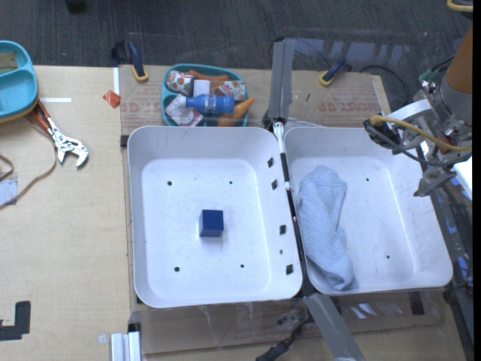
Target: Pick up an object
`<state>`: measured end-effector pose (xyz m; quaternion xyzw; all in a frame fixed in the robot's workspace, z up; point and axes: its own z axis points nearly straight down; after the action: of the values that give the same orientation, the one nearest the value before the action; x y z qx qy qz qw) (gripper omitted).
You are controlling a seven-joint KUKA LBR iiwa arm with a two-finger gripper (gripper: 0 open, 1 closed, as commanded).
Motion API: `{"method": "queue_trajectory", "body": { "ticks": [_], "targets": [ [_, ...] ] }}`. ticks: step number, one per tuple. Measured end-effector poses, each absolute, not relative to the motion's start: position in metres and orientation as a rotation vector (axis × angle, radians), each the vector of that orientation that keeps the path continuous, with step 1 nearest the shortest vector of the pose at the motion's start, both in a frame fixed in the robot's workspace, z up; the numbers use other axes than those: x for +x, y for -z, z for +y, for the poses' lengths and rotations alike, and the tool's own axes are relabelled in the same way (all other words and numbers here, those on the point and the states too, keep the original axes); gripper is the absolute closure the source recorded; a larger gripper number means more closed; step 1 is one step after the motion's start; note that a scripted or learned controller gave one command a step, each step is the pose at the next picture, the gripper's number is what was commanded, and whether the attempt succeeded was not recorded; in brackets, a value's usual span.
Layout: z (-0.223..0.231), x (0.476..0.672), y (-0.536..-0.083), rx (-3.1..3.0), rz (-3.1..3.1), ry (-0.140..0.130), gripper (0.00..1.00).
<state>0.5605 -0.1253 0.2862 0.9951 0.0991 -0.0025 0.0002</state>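
A small dark blue cube [212,222] rests near the middle of the left white bin [143,201]. A crumpled pale blue cloth [325,224] lies along the left side of the right white bin [406,273]. The grey arm with its orange band comes in at the far right, wrapped in cables. My gripper [430,180] hangs over the right rim of the right bin, well away from the cloth and the cube. Nothing shows held in it.
Behind the left bin stands a teal tub [204,96] with packets and a blue bottle. A wrench [66,147] and a teal dish [15,77] lie on the wooden bench at left. Orange clamps [137,70] sit along the back edge.
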Motion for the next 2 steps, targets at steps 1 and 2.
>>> {"method": "queue_trajectory", "body": {
  "ticks": [1,2],
  "targets": [
    [-0.125,0.561,-0.286,3.125,0.313,0.008,0.00],
    [-0.198,0.483,-0.276,3.124,0.334,0.008,0.00]
  ]
}}
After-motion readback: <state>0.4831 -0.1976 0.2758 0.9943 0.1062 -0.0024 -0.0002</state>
